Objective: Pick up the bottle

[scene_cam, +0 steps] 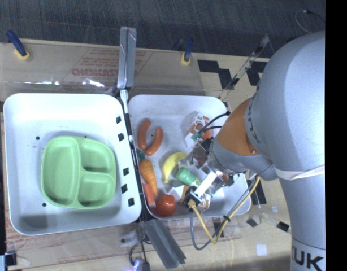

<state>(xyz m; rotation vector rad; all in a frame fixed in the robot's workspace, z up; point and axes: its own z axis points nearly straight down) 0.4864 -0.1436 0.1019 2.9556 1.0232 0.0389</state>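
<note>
A small green bottle lies in the right bin, just right of a yellow banana. My gripper is low in that bin, right over the bottle and touching or nearly touching it. The arm's grey wrist and orange band hide the bin's right side. Whether the bottle is gripped cannot be made out.
Two sausages, a carrot, a red tomato and a printed packet crowd the right bin around the bottle. A green divided plate sits in the left bin. A grey divider runs between the bins.
</note>
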